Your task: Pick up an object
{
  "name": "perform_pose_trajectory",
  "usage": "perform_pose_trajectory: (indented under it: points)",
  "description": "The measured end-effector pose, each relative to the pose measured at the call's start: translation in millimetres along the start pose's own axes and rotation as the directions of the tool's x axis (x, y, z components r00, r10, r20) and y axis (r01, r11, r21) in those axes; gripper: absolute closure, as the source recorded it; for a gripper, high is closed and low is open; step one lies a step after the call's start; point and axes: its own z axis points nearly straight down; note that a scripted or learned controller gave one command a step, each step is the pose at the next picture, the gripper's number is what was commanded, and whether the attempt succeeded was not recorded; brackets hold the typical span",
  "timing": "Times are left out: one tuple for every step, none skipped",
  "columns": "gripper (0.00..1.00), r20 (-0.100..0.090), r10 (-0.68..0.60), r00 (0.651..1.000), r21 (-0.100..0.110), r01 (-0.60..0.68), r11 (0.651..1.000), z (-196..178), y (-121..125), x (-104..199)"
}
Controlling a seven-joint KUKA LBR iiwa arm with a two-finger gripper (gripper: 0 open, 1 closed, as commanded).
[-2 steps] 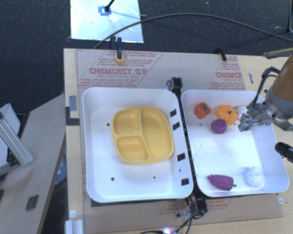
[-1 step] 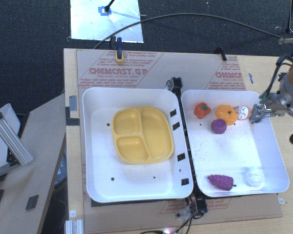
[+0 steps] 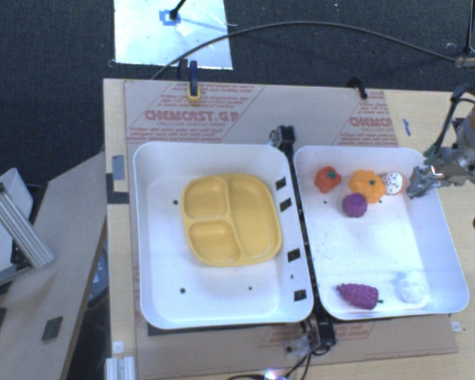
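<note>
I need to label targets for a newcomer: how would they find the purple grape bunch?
Look in the right white bin, along its near edge. The purple grape bunch lies there, left of a white lump; it is long and bumpy, unlike the round purple ball farther back.

The bench point(image 3: 119, 236) bears a printed sheet point(image 3: 222, 109) along its far edge. On the sheet rest two white bins, left bin point(image 3: 154, 212) and right bin point(image 3: 447, 260), touching mid-bench.

One fixed camera above the bench point(image 3: 222, 105), slanted down over both white bins point(image 3: 154, 212).
</note>
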Motion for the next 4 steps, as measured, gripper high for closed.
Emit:
perform_pose_trajectory:
  points:
    - [1.0,-0.002,-0.004,1.0,0.0,0.004,1.0,-11,3,53]
    - [1.0,-0.002,-0.003,1.0,0.002,0.003,1.0,0,-2,105]
    - [1.0,-0.002,-0.002,1.0,0.001,0.002,1.0,8,-3,154]
    - [1.0,-0.003,-0.003,1.0,0.002,0.003,1.0,-3,-14,208]
